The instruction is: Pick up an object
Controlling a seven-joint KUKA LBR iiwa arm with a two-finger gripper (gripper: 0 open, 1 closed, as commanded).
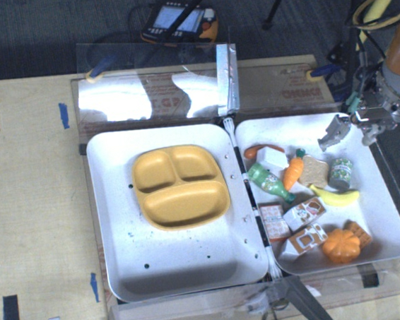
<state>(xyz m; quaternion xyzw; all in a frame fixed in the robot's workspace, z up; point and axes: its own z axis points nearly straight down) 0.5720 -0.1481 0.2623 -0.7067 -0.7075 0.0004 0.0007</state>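
Note:
The right bin (385, 193) holds a heap of toy food: an orange carrot (294, 171), a green bottle (267, 182), a slice of bread (315, 171), a small green can (341, 171), a yellow banana (336, 195), an orange pumpkin (340, 246) and several small cartons (306, 212). My gripper (350, 133) hangs above the bin's far right corner, just beyond the can and bread. Its fingers (333, 133) are spread, with nothing between them.
The left bin (114, 221) carries a yellow divided plate (180, 185). A raised wall (249, 186) separates the two bins. A clear sheet and a metal post (226, 78) stand behind the bins. Cables and a stand crowd the right side by the arm.

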